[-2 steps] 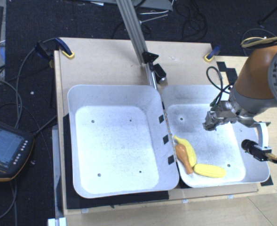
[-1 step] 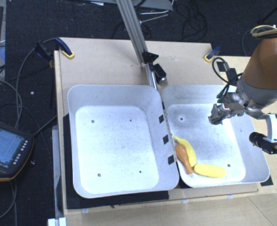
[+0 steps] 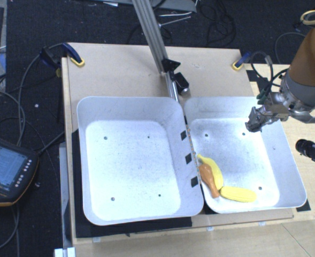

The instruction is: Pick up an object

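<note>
**Gripper above right bin, nothing held**

The gripper is seen over the far right part of the right bin; whether it is apart or together cannot be told. Two yellow bananas and an orange carrot-shaped toy are found clustered against the bin's near left corner. The left bin is located alongside.

The arm is cut off by the right edge. The end effector is too small and dark to make out. The orange carrot-like piece partly lies under the yellow banana.
</note>
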You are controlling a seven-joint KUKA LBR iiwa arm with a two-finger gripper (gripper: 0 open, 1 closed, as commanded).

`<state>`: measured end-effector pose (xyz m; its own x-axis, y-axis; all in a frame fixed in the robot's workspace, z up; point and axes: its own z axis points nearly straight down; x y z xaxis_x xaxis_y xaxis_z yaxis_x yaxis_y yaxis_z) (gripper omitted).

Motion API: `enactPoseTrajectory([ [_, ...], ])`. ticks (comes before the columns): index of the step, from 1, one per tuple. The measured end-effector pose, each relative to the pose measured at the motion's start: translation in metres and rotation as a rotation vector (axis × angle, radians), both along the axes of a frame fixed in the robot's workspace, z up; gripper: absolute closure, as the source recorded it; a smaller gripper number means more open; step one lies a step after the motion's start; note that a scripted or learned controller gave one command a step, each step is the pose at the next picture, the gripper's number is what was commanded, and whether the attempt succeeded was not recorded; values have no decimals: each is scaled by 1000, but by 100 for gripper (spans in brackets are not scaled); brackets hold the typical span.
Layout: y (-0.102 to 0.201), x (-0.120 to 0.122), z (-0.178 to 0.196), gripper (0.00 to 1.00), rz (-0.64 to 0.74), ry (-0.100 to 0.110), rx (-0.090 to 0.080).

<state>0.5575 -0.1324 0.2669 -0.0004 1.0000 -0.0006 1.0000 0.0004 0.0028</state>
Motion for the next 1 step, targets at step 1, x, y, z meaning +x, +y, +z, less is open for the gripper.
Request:
enactPoseTrajectory([
  [1,45,19,-1,100,4,3,1],
])
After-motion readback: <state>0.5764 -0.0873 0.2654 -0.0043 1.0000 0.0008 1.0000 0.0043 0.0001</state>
